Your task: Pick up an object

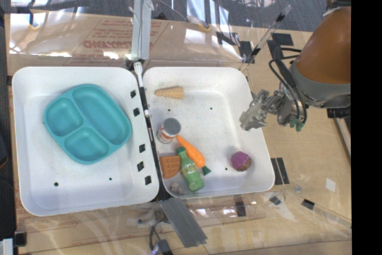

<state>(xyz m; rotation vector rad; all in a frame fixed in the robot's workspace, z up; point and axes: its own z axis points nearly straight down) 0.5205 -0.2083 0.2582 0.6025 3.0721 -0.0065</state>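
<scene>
A grey robot arm with an orange band reaches in from the right, and its metal two-finger gripper hovers over the right rim of the right shallow white plastic bin. Whether the gripper is spread or closed cannot be told from this angle, and nothing can be seen held in it.

Any item in that bin could serve as the task's thing. Nearest the gripper is a small rounded purple toy fruit, lying alone near the bin's front right corner. It looks light, hard and smooth, so it may roll or slip; a grip across its middle would likely suit it.

Toward the bin's left wall lies a cluster: an orange plastic carrot resting across a green toy bottle, a small brown waffle-patterned piece touching the bottle, and a short tin can with a grey lid just behind the carrot. These crowd each other and would be harder to take cleanly. A tan cone-shaped wafer lies apart near the back wall.

The left shallow white bin holds a teal three-compartment plastic tray.
</scene>
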